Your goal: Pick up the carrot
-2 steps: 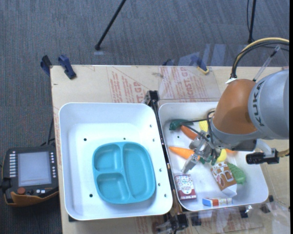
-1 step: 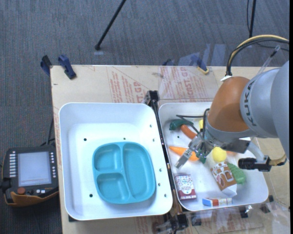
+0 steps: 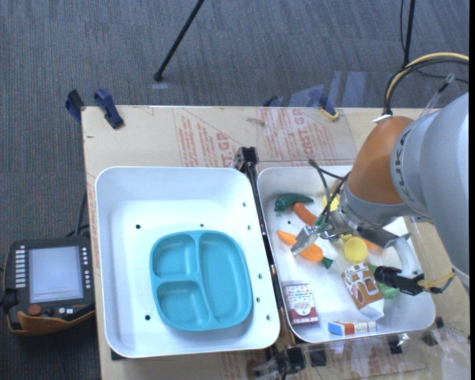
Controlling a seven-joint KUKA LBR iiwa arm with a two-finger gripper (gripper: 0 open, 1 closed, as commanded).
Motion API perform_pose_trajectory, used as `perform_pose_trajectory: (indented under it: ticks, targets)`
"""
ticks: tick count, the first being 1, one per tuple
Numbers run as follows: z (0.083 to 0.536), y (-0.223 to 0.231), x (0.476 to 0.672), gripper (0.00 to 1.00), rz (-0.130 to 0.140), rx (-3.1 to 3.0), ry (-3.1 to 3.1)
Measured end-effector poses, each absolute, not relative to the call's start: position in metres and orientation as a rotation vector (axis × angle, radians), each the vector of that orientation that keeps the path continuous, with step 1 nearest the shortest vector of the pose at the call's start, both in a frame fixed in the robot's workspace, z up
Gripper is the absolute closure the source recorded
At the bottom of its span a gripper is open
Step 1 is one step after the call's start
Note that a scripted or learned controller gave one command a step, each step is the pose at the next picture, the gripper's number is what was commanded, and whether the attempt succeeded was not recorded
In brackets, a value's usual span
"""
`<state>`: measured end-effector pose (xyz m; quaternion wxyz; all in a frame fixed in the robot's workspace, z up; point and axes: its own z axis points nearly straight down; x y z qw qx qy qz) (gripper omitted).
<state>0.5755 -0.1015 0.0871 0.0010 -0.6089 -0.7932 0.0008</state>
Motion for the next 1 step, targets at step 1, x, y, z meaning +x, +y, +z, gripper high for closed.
perform_pose_trajectory:
  ticks: [1]
  targets:
    - [0.0964,-0.0989,0.5758,1.0,0.006,-1.9,-2.496]
